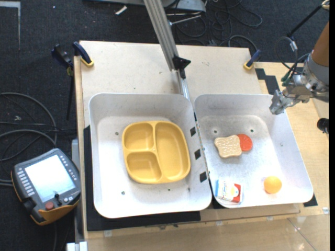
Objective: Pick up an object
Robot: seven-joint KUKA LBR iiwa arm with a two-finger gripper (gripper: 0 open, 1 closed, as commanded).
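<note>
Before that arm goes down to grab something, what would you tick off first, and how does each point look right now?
1. Things to pick lie in the right bin: ok; a slice of toast, a red disc, an orange ball and a small carton.
2. One stands apart: ok; the orange ball lies alone.
3. Toast easy to take alone: not ok; it touches or overlaps the red disc.
4. Carton away from the wall: not ok; it sits at the bin's near edge.
5. Gripper over a thing: not ok; it hangs at the bin's far right rim.
6. Gripper ready to close on something: cannot tell.
</note>
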